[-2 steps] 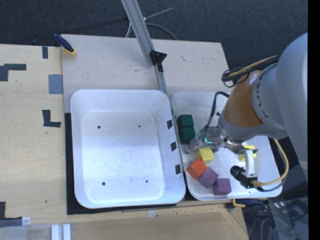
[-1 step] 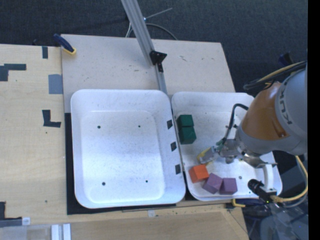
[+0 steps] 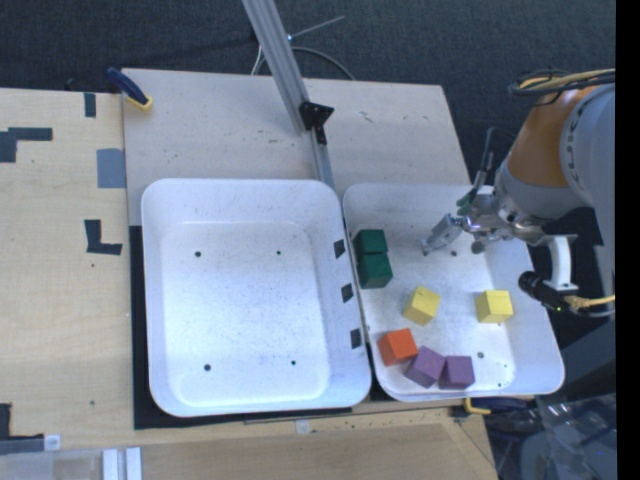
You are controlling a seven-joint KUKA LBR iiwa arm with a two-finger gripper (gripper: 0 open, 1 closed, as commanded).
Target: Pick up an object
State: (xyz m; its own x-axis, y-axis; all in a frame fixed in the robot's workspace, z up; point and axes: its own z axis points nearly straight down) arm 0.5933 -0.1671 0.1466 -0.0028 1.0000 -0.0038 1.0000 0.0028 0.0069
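Observation:
The right bin (image 3: pixel 530 368) holds several blocks. A dark green block (image 3: pixel 373 256) lies by its left wall. Two yellow cubes (image 3: pixel 422 305) (image 3: pixel 494 306) sit mid-bin. An orange cube (image 3: pixel 398 345) and two purple blocks (image 3: pixel 427 365) (image 3: pixel 458 370) cluster at the front. My gripper (image 3: pixel 454 247) hovers over the bin's far half, right of the green block and above the yellow cubes. It is open, with nothing between its fingers.
The left bin (image 3: pixel 160 208) stands beside the right one. A slanted metal pole (image 3: pixel 280 48) runs down to a black clamp (image 3: pixel 316 116) behind the bins. Black cable and the arm's body crowd the right side.

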